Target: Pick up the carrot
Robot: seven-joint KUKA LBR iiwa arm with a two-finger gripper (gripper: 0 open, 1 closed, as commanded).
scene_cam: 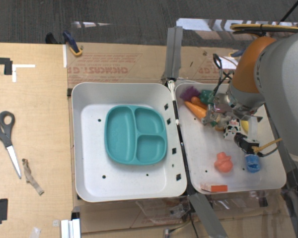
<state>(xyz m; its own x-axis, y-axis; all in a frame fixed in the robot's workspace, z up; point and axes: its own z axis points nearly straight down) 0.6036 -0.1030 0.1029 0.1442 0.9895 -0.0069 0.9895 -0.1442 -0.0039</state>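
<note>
The carrot, orange and tapered, lies in the upper left part of the right bin, pointing up-left. My gripper hangs low at the carrot's right end, under the grey arm with its orange band. Its tip is lost among cables and toys, and the carrot's right end runs under it. I cannot make out whether it touches the carrot.
Around the carrot lie a purple toy and a green toy. Nearer the front are a pink toy and a blue one. The left bin holds a teal divided plate. Scissors rest on the bench at left.
</note>
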